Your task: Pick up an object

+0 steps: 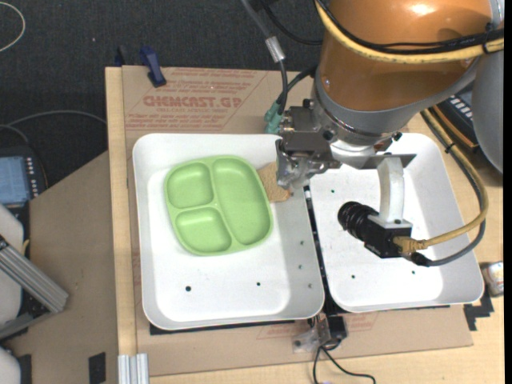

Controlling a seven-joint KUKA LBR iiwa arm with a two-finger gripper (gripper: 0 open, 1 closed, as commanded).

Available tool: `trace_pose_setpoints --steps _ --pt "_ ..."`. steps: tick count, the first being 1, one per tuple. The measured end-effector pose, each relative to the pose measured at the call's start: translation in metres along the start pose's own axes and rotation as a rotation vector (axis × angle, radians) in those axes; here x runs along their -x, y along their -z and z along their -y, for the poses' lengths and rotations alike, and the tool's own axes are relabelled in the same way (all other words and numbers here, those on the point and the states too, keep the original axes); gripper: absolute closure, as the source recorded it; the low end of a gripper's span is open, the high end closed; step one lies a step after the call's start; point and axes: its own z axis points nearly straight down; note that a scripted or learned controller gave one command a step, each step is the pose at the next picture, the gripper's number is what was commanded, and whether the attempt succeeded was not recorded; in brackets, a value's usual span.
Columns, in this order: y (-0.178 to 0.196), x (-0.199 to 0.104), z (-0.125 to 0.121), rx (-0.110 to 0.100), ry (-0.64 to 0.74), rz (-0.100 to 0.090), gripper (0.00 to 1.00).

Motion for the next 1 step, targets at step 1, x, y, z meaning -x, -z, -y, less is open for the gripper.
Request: trace_pose_setpoints --steps 1 --pt "0.0271 -0.0279 -0.0007 0.020 0.007 -0.008 1.00"
